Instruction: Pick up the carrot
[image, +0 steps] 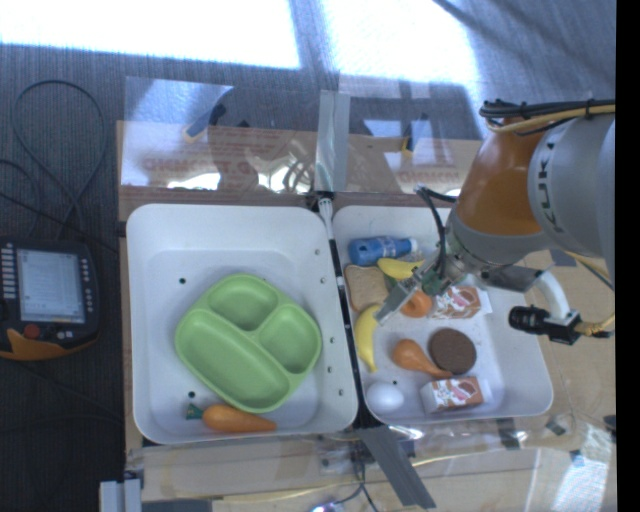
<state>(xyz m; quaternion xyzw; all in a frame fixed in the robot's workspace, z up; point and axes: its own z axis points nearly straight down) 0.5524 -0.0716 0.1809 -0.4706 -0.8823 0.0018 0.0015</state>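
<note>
The grey arm with its orange band reaches in from the right over the right bin, and its gripper hangs low above the middle of that bin's far half, among the food items; whether it is released or clenched cannot be told, since the wrist hides it. The left bin carries a green divided plate tilted across its centre. The carrot lies on its side along the near edge of the left bin, just beside the plate's near rim (leafy end pointing to the near left corner), well apart from the gripper. In the right bin, a blue bottle lies at the far edge, a banana runs along the left wall, and a dark round cookie sits near the centre. An orange drumstick-shaped piece lies between banana and cookie. A small packaged box rests by the near edge, with a white egg at the near left corner.
</note>
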